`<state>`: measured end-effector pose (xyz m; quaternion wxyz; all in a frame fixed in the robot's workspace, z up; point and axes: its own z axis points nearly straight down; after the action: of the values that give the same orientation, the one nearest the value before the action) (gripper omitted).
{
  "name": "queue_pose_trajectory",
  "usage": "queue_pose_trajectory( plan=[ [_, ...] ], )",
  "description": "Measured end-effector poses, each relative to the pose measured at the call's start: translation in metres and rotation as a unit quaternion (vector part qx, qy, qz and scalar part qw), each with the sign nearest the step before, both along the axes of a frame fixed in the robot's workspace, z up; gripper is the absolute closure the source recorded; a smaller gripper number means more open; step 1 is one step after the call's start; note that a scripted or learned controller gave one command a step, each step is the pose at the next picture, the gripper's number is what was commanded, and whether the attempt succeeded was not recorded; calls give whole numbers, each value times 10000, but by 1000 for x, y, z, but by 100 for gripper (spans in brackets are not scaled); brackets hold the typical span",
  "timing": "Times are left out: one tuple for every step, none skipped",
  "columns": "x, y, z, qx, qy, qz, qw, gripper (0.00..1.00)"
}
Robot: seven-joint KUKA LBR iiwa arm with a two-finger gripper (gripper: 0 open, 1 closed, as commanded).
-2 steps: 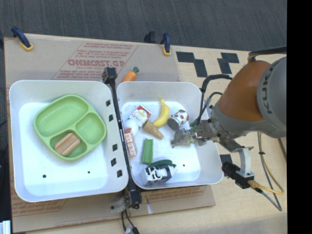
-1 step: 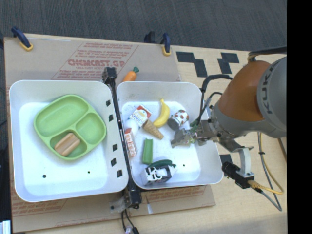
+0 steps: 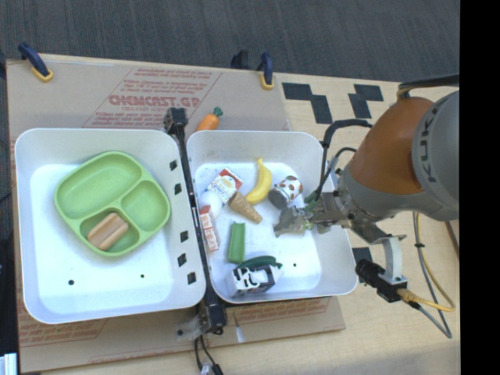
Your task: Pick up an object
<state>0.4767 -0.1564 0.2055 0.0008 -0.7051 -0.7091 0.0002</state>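
Clutter filled the right bin [image 3: 332,276]: a banana [image 3: 261,181], a green block [image 3: 236,241], a small carton [image 3: 224,186] and a red-and-white ball [image 3: 290,187]. End effector [image 3: 291,223] sat low among them, just below the ball; whether it was spread or gripping could not be told. Left bin [image 3: 31,287] held a green divided plate [image 3: 113,201].

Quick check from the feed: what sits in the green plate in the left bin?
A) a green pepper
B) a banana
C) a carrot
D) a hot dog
D: the hot dog lies in a lower compartment of the green plate in the left bin, while the banana is in the right bin.
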Motion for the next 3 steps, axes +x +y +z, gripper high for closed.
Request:
queue_pose_trajectory(
  plan=[
    [0,0,0,0,0,0,10000,0],
    [0,0,0,0,0,0,10000,0],
    [0,0,0,0,0,0,10000,0]
  ],
)
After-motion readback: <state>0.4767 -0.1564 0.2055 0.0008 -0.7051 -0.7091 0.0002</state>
